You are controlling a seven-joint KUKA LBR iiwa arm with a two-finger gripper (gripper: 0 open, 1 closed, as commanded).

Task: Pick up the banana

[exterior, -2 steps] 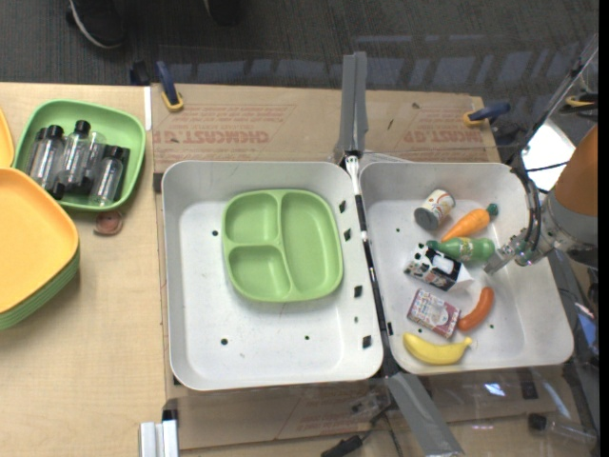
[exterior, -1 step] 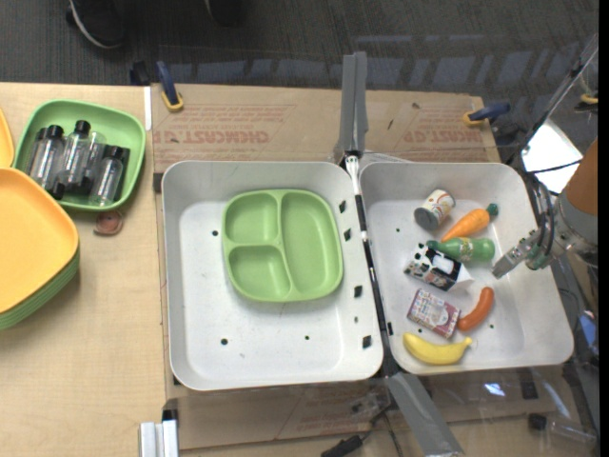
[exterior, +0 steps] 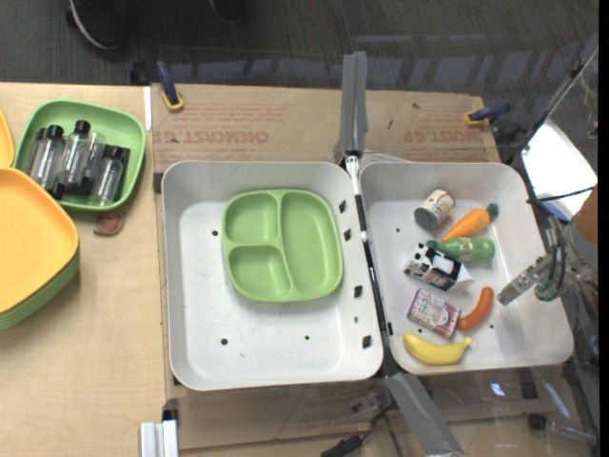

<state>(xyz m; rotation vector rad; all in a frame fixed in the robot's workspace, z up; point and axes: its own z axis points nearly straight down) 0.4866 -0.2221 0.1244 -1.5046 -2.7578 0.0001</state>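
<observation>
Curved yellow banana [exterior: 437, 349], dark-tipped

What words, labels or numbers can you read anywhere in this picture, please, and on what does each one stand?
"CHEMCAST", seen upside down, with smaller blurred words beside it: printed on the brown paper sheet behind the left bin.
A similar line of print right of the grey post: too faint to read.
Pink packet, black-and-white carton, small can, bottles in the green tray: their labels are too small to read.

Dark carpet floor [exterior: 381, 8] behind wooden bench [exterior: 114, 350]
</observation>
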